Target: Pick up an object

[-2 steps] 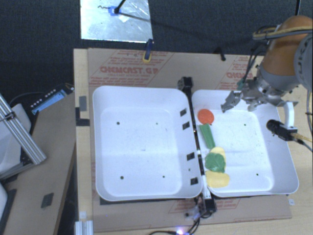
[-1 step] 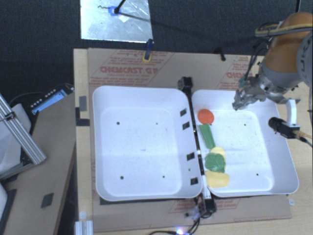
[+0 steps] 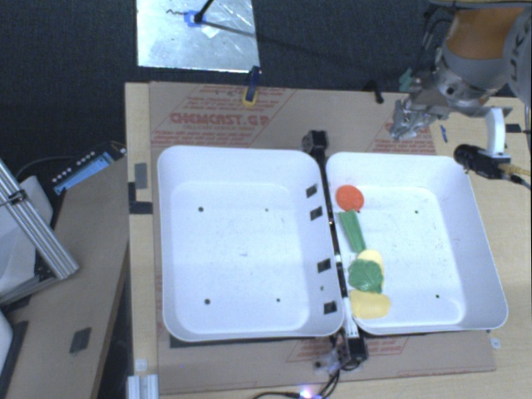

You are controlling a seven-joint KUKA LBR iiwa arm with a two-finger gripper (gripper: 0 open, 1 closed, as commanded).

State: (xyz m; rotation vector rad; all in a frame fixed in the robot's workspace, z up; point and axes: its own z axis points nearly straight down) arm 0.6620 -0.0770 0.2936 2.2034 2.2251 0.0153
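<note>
The end effector hangs above the desk, past the far edge of the right bin.

Its fingers look small and blurry, so I cannot tell how wide they are, and nothing seems to be in them. The toys lie well below it and to its left: a red ball, a green stick, a green lump and a yellow lump.

The two white bins look like smooth, shiny plastic. The board under them looks like matt brown cardboard. A shiny metal sheet lies behind.
</note>
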